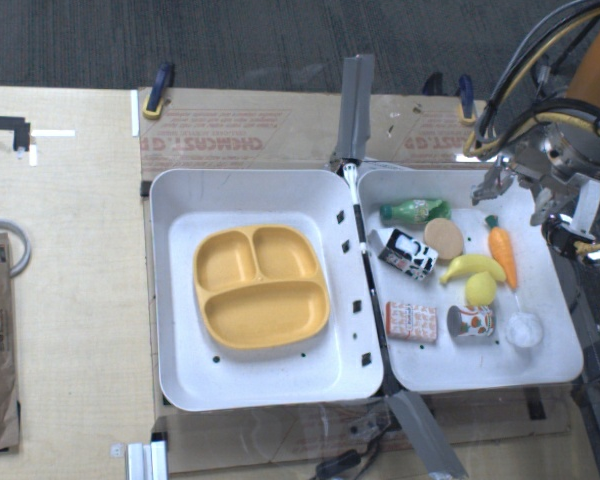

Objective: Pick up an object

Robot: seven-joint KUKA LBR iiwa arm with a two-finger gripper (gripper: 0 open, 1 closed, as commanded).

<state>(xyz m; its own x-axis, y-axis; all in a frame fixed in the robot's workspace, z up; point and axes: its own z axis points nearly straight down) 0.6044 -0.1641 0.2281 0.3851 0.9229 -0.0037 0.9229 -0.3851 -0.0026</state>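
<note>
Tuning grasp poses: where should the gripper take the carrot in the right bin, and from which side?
Probably the orange body of the carrot, mid-length, coming straight down with fingers closing across its narrow width. It lies flat, leaves toward the bin's far wall, tip toward the near side. The banana lies close on its left, so keep that finger tight to the carrot.

On the surface [70, 298], the left bin [170, 298] holds a divided plate [262, 286], while the right bin [555, 353] holds a bottle [416, 210], banana [472, 266], carrot [502, 253] and cup [470, 322].
</note>
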